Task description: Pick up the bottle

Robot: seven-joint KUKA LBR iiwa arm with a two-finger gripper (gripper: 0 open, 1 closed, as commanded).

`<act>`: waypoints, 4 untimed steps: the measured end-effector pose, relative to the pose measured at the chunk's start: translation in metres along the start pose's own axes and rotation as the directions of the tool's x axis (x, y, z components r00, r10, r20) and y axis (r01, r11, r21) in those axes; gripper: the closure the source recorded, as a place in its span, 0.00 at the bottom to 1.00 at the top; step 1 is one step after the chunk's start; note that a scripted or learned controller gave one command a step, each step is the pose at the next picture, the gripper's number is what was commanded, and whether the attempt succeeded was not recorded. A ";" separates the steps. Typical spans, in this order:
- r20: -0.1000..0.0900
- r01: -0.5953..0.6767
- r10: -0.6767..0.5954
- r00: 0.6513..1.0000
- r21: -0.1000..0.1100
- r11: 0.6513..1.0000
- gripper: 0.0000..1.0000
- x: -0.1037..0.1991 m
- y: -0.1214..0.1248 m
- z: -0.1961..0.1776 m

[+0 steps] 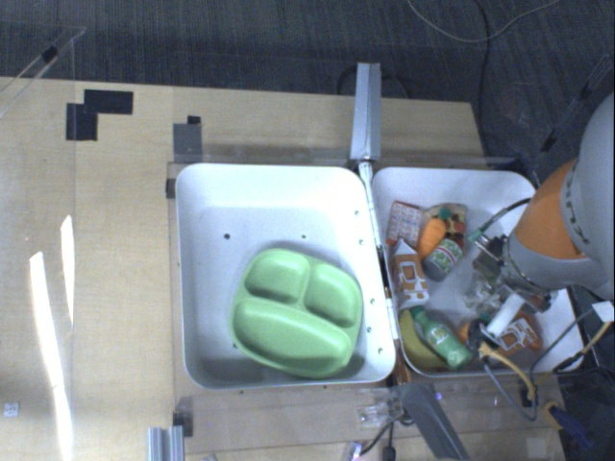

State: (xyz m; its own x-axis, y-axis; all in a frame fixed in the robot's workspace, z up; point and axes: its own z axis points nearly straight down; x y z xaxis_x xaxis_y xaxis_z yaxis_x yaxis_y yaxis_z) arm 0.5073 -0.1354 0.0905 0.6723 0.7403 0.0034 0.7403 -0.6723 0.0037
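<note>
A pale wooden bench (pixel 106 286) stands on dark grey carpet (pixel 240 17), where a thin cable (pixel 480 27) loops.

My arm (pixel 586 209) is a thick, rounded body, pale grey on its upper part, with a broad orange band (pixel 550 221) wrapping it above the wrist. Below the band my wrist (pixel 538 269) narrows into a darker grey, smooth section. My gripper (pixel 492 301) is a cluster of small metal and dark parts, too fine to make out in detail, with a white piece at its lower end. Thin black cables (pixel 500 221) loop out from the wrist housing, and a yellowish cable (pixel 514 365) curls below my gripper.
</note>
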 end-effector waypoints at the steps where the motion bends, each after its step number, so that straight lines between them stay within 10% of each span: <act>1: 0.001 0.000 0.000 1.000 0.001 1.000 0.00 -0.001 0.000 0.001; 2: -0.018 -0.371 0.371 0.928 -0.009 0.928 0.00 0.030 -0.043 -0.001; 3: 0.001 -0.426 0.426 0.905 0.001 0.905 0.00 0.107 -0.016 -0.095; 4: 0.002 -0.425 0.425 0.905 0.002 0.905 0.00 0.107 -0.017 -0.094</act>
